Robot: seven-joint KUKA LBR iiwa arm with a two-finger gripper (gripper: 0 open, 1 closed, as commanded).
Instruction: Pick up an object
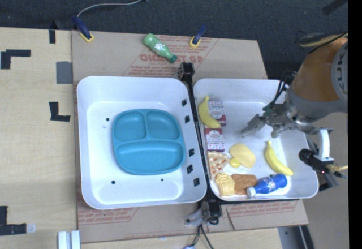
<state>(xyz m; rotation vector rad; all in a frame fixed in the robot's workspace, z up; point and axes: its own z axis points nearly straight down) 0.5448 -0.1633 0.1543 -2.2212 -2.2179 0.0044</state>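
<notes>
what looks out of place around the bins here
A small green plastic bottle lies on its side on the cardboard sheet behind the two shallow white bins, outside both. The other small items sit in the right bin.

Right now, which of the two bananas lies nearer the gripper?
The banana by the right bin's right side, just below the gripper. The other banana lies against the divider, farther left.

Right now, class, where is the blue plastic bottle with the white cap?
The blue plastic bottle lies in the right white bin, near its front edge, between the brown biscuit and a yellow banana.
</notes>
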